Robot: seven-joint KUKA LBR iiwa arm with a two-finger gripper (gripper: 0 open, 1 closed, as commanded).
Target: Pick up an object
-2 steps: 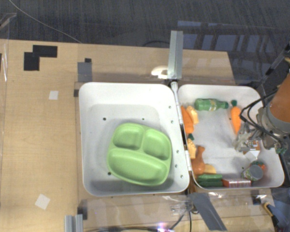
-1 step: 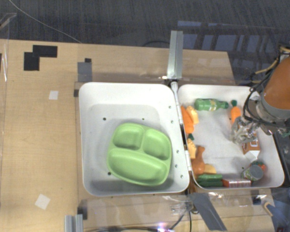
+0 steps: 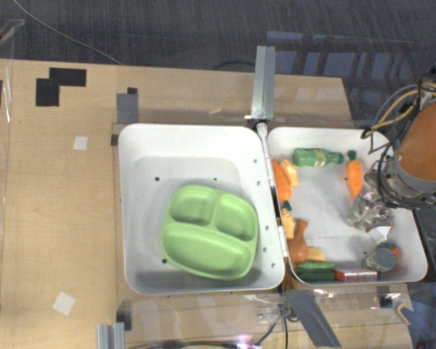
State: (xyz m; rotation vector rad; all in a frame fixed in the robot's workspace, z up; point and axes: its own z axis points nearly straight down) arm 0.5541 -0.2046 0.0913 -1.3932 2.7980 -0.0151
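Carrot (image 3: 354, 177) is the likely thing to take: it looks light, stiff and a little smooth, so I judge a grip across its middle is safest. It lies in the right bin (image 3: 420, 267), close to the far wall, just right of the green bottle (image 3: 317, 157). The gripper (image 3: 368, 214) hangs just in front of the carrot, apart from it. Whether the claw is released or clenched, I cannot tell.

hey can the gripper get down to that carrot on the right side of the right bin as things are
Probably yes. The carrot lies by itself on bare bin floor, apart from the green bottle, and the gripper hangs just beside it over the right bin.
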